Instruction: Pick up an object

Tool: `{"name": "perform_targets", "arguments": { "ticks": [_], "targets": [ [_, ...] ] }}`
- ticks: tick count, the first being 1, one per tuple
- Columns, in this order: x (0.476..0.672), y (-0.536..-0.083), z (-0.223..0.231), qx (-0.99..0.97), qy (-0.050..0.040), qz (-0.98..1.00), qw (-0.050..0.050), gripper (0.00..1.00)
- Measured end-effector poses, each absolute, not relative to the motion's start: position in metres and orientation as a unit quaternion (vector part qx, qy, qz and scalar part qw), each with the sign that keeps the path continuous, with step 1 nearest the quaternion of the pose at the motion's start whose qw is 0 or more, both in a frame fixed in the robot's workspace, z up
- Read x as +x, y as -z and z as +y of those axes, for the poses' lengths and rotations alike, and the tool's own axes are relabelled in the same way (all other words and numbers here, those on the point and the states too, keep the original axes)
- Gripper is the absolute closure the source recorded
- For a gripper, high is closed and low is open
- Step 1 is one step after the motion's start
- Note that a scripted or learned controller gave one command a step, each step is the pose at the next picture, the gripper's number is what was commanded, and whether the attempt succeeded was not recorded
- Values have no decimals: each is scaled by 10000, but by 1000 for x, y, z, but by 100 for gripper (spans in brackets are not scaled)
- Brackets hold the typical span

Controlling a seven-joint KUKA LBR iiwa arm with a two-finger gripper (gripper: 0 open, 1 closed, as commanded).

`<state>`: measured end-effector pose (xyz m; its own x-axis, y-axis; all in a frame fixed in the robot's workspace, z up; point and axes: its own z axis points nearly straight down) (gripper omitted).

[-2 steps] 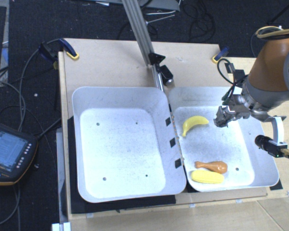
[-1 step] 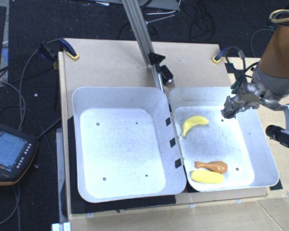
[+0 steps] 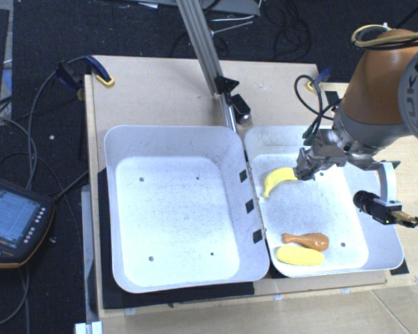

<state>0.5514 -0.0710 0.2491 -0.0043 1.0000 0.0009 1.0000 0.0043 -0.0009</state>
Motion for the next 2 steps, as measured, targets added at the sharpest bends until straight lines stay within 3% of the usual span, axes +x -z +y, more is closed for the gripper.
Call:
{"name": "perform_targets", "arguments": {
  "ticks": [2],
  "targets": [
    [536,-246,44,-7051,5,-7091,3,100]
  ]
}}
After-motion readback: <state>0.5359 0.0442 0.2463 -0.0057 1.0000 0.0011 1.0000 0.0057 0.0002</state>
